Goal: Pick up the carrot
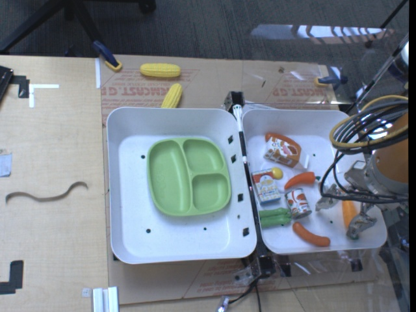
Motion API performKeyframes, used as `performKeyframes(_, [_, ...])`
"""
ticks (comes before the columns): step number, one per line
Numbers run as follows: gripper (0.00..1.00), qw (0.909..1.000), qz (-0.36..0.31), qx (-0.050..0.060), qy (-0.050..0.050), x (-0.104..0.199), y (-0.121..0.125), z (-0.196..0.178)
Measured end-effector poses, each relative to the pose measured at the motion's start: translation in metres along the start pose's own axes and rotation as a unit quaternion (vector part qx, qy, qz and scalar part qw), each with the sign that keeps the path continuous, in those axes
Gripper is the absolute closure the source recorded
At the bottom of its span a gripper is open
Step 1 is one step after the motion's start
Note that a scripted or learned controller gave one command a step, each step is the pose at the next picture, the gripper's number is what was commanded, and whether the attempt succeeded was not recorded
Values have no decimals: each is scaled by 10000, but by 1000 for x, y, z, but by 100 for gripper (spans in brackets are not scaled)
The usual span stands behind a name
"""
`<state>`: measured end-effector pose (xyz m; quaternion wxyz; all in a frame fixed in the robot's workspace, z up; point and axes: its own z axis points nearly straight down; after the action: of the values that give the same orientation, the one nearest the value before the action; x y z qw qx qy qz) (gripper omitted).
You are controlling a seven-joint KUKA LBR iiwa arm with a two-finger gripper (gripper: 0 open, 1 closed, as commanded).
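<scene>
We judge the pick to be at its closing stage and not yet finished. The gripper (344,214) is down inside the right bin (312,118), near that bin's right wall, with its two fingers (324,202) spread apart, one to the left and one to the near right. Between them sits the carrot (350,213), a short orange piece standing roughly on end along the near-far line. It looks to be on or close to the bin floor, though the arm's wrist and cables crowd that corner and we cannot say for sure whether either finger touches it. So the fingers straddle the carrot but are not clamped on it; closing and lifting remain to be done.

The rest of the right bin lies to the left of the gripper: an orange sausage-like piece (311,234) near the front edge, a small can (298,202), a green vegetable (273,217), a snack packet (282,149) at the far side. The left bin (130,239) holds a green divided plate (189,176), well apart from the work.
</scene>
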<state>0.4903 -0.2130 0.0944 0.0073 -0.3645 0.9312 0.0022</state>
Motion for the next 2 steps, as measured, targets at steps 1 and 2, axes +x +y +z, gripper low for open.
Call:
performKeyframes(1, [0, 9968, -804, -15, -14, -1, 2, 0])
performKeyframes(2, [0, 9803, -1975, -73, -21, -8, 1, 2])
